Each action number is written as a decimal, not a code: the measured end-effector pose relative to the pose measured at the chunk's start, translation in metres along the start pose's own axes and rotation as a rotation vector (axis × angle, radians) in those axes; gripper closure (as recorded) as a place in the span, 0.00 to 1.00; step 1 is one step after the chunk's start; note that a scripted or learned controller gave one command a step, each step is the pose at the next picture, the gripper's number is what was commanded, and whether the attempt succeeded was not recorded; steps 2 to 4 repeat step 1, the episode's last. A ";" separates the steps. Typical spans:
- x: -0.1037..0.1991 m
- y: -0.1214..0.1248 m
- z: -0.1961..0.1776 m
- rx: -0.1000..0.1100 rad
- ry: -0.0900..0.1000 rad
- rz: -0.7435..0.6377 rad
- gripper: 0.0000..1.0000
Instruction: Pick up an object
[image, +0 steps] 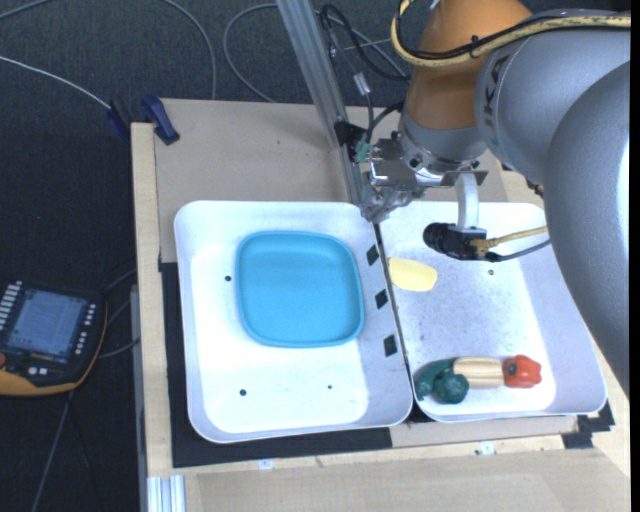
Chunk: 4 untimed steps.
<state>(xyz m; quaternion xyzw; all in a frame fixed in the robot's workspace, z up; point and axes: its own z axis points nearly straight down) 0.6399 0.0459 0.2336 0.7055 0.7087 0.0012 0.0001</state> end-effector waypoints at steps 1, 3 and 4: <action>0.051 0.017 0.003 0.002 0.000 0.000 1.00; 0.051 0.017 0.003 0.002 0.000 0.000 1.00; 0.051 0.017 0.003 0.002 0.000 0.000 1.00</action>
